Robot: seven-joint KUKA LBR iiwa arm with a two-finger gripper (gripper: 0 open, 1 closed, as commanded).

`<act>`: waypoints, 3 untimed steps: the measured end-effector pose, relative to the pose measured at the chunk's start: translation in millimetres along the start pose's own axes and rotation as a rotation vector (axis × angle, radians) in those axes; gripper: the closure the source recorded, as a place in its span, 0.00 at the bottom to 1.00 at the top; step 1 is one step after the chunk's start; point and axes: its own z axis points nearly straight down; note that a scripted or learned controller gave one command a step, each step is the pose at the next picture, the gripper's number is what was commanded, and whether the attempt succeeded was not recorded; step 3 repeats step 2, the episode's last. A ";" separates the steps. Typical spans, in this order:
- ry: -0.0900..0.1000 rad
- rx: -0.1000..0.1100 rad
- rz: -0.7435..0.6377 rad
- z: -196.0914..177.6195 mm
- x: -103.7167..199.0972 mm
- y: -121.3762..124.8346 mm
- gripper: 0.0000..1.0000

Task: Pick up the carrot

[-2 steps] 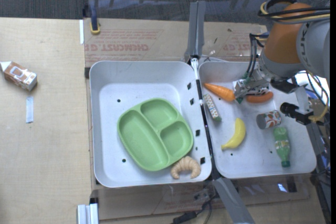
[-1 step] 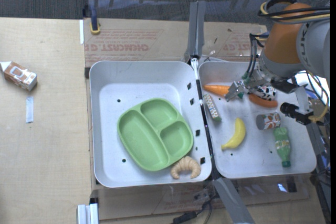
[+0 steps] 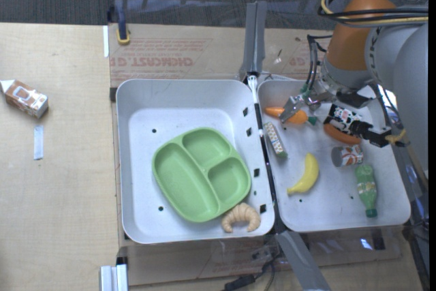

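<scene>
Carrot (image 3: 285, 113) seen lying crosswise in right bin (image 3: 381, 215), long axis left-right, directly under gripper (image 3: 298, 108); gripper state cannot be told, hold not confirmed

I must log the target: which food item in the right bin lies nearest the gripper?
The carrot, orange, directly at the gripper; the banana lies much lower.

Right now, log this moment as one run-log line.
task: pick up carrot | gripper: over right bin, at carrot | grasp: unconfirmed | nearby: banana, green bottle | left bin: green divided plate, croissant
</scene>
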 end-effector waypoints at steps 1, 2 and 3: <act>-0.002 0.002 -0.001 -9.2 -1.1 -1.0 1.00; 0.000 0.000 -0.061 -126.8 33.9 12.6 1.00; 0.000 0.000 -0.061 -126.8 33.9 12.6 1.00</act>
